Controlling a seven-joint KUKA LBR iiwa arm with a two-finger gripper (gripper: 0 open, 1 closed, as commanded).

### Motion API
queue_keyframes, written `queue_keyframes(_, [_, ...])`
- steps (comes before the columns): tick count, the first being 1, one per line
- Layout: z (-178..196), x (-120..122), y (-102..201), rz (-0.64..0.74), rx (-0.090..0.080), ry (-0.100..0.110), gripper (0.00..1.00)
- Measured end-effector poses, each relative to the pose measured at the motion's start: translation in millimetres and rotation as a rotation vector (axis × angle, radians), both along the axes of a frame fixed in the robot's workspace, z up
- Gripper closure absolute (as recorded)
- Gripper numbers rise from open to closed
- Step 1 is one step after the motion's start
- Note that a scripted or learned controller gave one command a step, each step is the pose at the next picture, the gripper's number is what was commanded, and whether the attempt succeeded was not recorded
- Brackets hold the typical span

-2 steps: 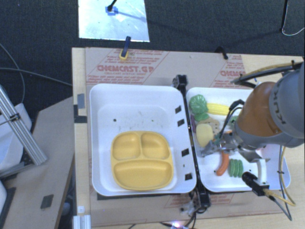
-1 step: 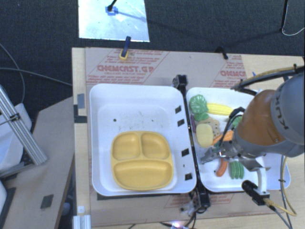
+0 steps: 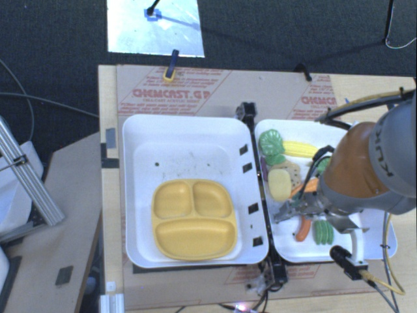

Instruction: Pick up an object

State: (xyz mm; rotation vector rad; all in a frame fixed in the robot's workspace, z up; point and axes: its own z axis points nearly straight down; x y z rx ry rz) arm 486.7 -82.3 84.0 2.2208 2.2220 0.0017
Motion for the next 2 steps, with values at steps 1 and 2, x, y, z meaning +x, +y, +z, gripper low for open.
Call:
queue_keyframes(1, [11, 1, 0, 0.001, 0.000, -0.003, 1.00])
queue_keyframes(2, [132, 30, 74, 0.014, 0.003, -0.015, 1.00])
